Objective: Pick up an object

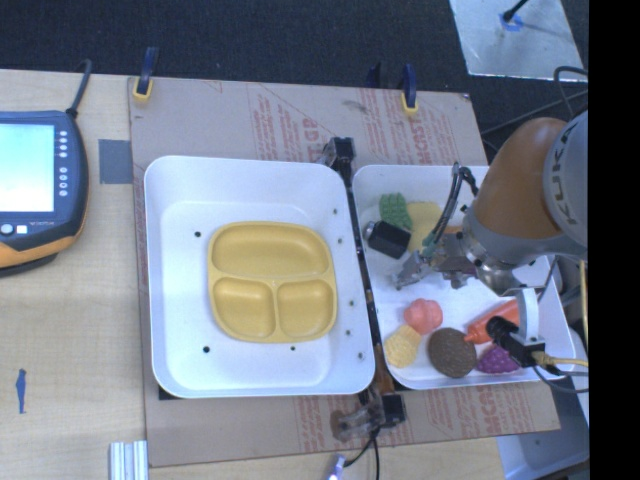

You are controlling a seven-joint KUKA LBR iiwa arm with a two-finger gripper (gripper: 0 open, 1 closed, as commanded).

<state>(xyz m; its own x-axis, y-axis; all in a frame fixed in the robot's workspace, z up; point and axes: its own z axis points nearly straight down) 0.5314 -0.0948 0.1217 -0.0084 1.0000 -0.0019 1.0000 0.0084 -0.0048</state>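
The bench point(60, 368) carries a cardboard sheet point(250, 118), and on that sit two white bins edge to edge. The left bin point(170, 268) is the bigger one and holds a yellow tray point(272, 280) with three compartments, lying flat near its middle. The arm point(530, 193), grey with an orange band, reaches over the right bin's point(372, 183) right edge and covers much of that side. A pendant point(35, 183) with a pale screen lies at the bench's left edge.

The gripper point(425, 266) hangs low near the middle of the right bin; its jaws stand apart, with nothing between them. Just beyond it, toward the bin's far left corner, lie a black block point(387, 238) and a green piece point(393, 208), with a pale yellow piece point(425, 216) beside the green one. Along the near edge lie a brown disc point(452, 353), a pink ball point(424, 315), a yellow lump point(402, 346), an orange carrot point(492, 325) and a purple cluster point(497, 361), close together.
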